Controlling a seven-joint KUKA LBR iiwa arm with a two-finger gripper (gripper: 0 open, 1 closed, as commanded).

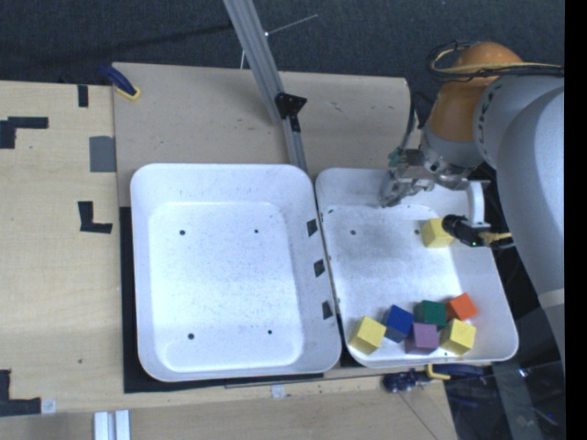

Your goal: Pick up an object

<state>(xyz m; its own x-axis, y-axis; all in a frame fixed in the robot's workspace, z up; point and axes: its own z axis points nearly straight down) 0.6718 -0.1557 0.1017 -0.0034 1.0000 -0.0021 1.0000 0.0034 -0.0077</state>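
Observation:
The right bin (367, 273) holds several small blocks. A yellow block (436, 234) lies alone near its right wall. Along the front edge a cluster sits: a yellow block (369, 335), a blue block (399, 322), a green block (429, 313), a purple block (424, 336), an orange block (462, 306) and another yellow block (459, 336). My gripper (400, 191) hangs over the bin's back edge, left of the lone yellow block, with nothing seen between its fingers.
The left bin (156, 200) lies beside the right one. A slanted metal pole (266, 71) crosses behind the bins. The arm's grey body (527, 154) covers the right side, next to the right bin's wall.

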